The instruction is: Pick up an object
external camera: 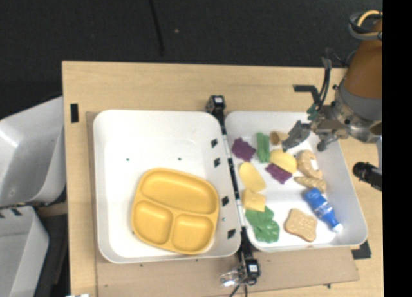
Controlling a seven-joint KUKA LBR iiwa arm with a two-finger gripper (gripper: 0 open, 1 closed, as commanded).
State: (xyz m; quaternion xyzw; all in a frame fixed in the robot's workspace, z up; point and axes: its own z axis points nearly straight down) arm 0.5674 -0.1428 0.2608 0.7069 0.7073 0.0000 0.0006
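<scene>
My gripper (309, 137) hangs over the back right part of the right bin (353, 215), open, with nothing between its fingers. One dark finger (295, 136) points down-left toward a small tan piece (277, 138) and a yellow piece (283, 160). Just below the gripper lies a beige pastry-shaped toy (309, 168). Further toys lie in this bin: a purple piece (243, 149), a green stick (262, 147), a second purple piece (279, 172), a pale yellow piece (252, 176), a yellow wedge (254, 200), a green leafy toy (262, 224), a bread slice (301, 224) and a blue bottle (320, 207).
The left bin (116, 141) holds a yellow divided plate (175, 210) toward its front. A ridge with black clips (227, 160) separates the two bins. The arm's orange band (365, 70) stands above the right bin's far right corner.
</scene>
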